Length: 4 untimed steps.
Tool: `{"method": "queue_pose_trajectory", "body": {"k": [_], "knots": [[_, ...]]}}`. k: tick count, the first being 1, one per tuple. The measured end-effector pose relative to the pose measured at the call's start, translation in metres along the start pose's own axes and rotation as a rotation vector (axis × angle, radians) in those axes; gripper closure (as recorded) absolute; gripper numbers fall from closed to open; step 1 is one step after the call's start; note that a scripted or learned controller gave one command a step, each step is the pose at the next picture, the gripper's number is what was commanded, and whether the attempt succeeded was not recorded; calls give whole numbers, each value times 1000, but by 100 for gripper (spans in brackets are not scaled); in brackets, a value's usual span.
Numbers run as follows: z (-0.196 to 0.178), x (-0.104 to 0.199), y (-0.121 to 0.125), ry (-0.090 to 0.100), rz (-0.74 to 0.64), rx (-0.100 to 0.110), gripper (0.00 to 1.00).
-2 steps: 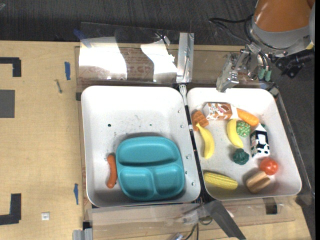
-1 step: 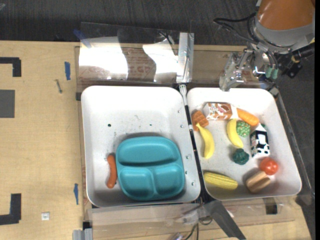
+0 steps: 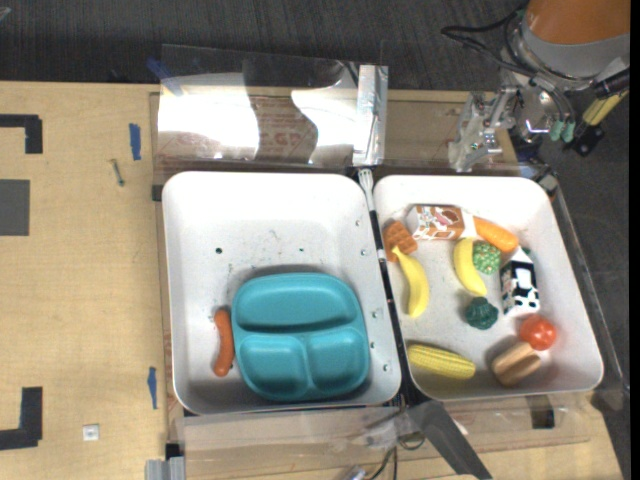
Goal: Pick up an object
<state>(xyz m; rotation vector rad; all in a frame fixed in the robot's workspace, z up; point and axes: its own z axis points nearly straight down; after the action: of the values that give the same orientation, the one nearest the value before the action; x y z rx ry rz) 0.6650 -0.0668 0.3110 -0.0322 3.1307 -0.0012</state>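
Note:
My gripper (image 3: 478, 151) hangs over the bench just behind the back rim of the right bin (image 3: 570, 268), its fingers apart with nothing between them. The right bin holds toy food: a banana (image 3: 413, 283), a corn cob (image 3: 440, 361), a carrot (image 3: 495, 234), a snack packet (image 3: 440, 222), a yellow-green fruit (image 3: 473, 264), a dark green piece (image 3: 481, 314), a black-and-white carton (image 3: 520, 285), a tomato (image 3: 539, 333) and a brown bun (image 3: 514, 362). The left bin (image 3: 200, 218) holds a teal divided tray (image 3: 298, 335) and an orange sausage (image 3: 223, 341).
A small orange piece (image 3: 399, 236) lies by the wall between the two bins. A shiny clear sheet (image 3: 270, 118) lies on the bench behind the left bin. Cables and the orange-banded arm (image 3: 575, 8) fill the top right. Tan bench surface (image 3: 70, 268) stretches to the left.

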Motion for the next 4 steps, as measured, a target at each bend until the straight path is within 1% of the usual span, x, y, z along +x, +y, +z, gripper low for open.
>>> {"method": "queue_pose_trajectory", "body": {"k": [1,2,3,4], "knots": [[10,0,4,6,-67,-1,100],[28,56,-4,7,-262,-2,100],[14,33,-6,0,-420,-2,100],[16,4,5,1,-437,-3,100]]}}
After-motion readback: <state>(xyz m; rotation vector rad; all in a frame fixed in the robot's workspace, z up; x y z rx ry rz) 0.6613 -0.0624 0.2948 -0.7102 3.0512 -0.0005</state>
